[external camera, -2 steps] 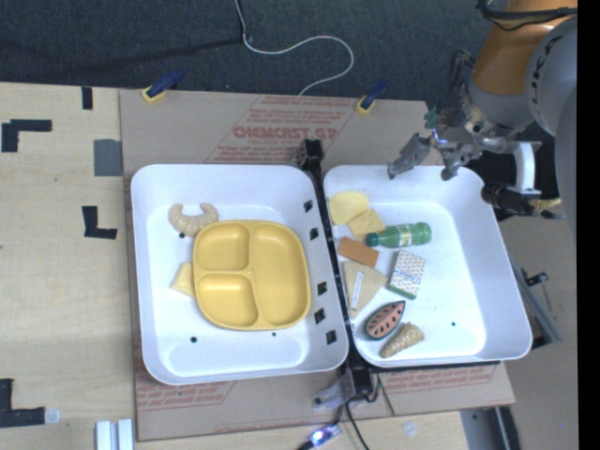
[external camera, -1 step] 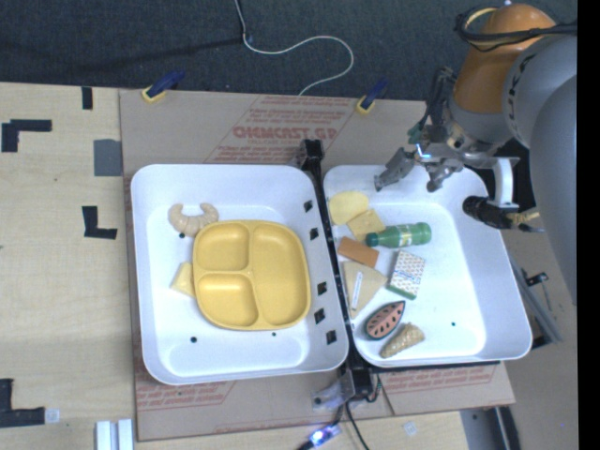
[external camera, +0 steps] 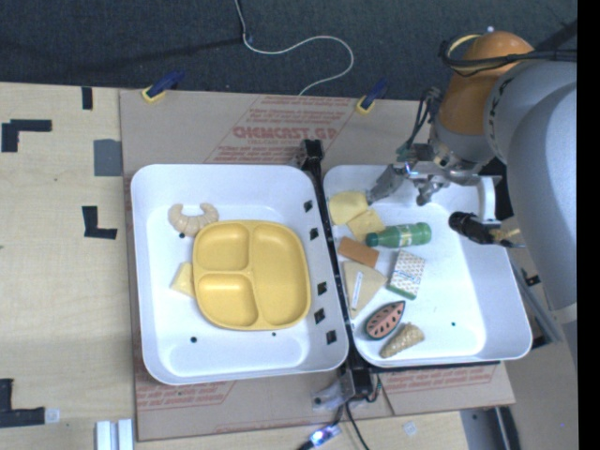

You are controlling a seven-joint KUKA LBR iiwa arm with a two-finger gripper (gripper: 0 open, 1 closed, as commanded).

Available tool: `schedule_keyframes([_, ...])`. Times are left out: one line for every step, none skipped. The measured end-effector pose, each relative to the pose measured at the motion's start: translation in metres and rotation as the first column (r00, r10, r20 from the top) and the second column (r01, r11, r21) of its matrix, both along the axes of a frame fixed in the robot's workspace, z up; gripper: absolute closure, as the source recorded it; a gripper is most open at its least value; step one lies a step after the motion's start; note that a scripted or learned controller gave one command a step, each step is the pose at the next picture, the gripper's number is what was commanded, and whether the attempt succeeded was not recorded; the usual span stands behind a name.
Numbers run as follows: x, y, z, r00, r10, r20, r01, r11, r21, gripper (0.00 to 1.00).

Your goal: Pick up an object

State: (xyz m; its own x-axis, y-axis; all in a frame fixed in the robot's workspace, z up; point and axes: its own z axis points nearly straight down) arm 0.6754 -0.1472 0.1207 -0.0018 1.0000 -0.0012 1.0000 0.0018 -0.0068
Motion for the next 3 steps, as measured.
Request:
schedule_keyframes([-0.001, 0.001, -0.039, 1.0, 0.002, 0.002, -0.002, 1.0, -0.001, 0.0])
schedule_keyframes([0.0, 0.002, -0.026, 1.0, 0.002, 0.006, -0.002, 1.0, -0.001, 1.0])
schedule_keyframes([0.0, 0.008, 0.036, 1.0, 0.0, 0.011, 0.0, 1.0, 0.001, 1.0])
